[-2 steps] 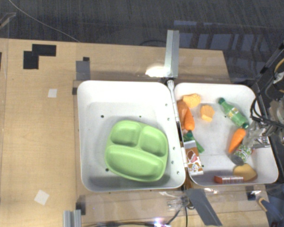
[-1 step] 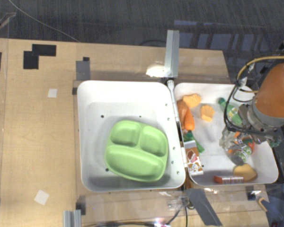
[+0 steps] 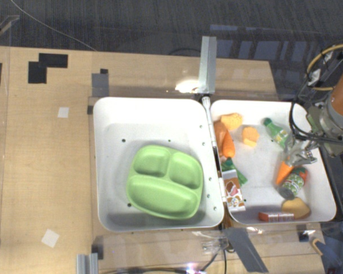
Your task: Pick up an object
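Orange plastic toy carrot with a green top (image 3: pixel 282 173) lies at three o'clock in the right white bin (image 3: pixel 257 207), touching a green-labelled bottle (image 3: pixel 294 184). Directly above it hangs the metal two-finger gripper (image 3: pixel 298 152); whether it grips anything, I cannot tell. A green divided tray (image 3: pixel 166 181) fills the left bin (image 3: pixel 111 124).

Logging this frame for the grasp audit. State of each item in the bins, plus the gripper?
green divided plate: flat, left bin
carrot: lying under the gripper
gripper: low over the carrot, grip unclear
green bottle: on its side
small carton: lying against the left wall
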Controlling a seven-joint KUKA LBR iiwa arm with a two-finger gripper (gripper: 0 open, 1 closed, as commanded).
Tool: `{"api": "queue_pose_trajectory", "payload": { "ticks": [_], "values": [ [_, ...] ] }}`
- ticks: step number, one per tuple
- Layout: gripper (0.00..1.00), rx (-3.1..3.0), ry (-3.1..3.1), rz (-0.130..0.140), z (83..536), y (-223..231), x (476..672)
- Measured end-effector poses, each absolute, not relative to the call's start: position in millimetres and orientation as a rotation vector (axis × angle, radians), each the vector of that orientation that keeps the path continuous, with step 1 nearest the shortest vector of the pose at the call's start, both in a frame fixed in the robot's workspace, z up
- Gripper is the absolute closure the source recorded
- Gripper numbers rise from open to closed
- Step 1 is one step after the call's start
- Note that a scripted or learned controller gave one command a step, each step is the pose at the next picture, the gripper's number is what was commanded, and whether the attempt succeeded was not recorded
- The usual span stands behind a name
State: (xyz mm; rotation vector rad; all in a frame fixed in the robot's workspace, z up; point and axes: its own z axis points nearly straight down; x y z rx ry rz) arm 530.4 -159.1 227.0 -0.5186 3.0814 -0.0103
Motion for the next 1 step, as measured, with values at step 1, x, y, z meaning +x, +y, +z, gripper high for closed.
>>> {"api": "queue_pose_trajectory", "payload": {
  "ticks": [1],
  "values": [
    [1.00, -0.884, 3.010, 0.000, 140.9, -138.6, 531.6]
  ]
}}
